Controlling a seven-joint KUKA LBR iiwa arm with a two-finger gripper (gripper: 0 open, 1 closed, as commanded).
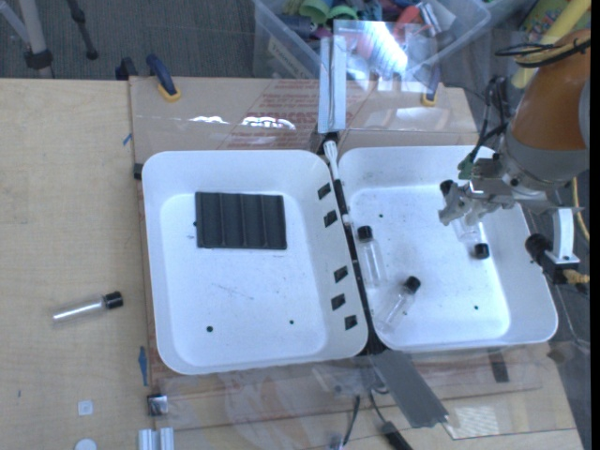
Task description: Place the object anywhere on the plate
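Note:
A black ridged plate (240, 220) lies flat in the upper left of the left bin (169, 345). Three clear vials with black caps are in the right bin (525, 322). One vial (369, 255) lies near the bin's left wall. A second vial (399, 298) lies tilted in the middle. The third vial (473, 239) sits right under my gripper (461, 209), which hangs low over the bin's upper right. Whether the gripper touches that vial is hidden by its body.
Another capped vial (86, 307) lies on the wooden bench left of the bins. A clear tub of coloured toys (375, 7) stands behind the bins. Black tabs (336, 247) line the ridge between the bins.

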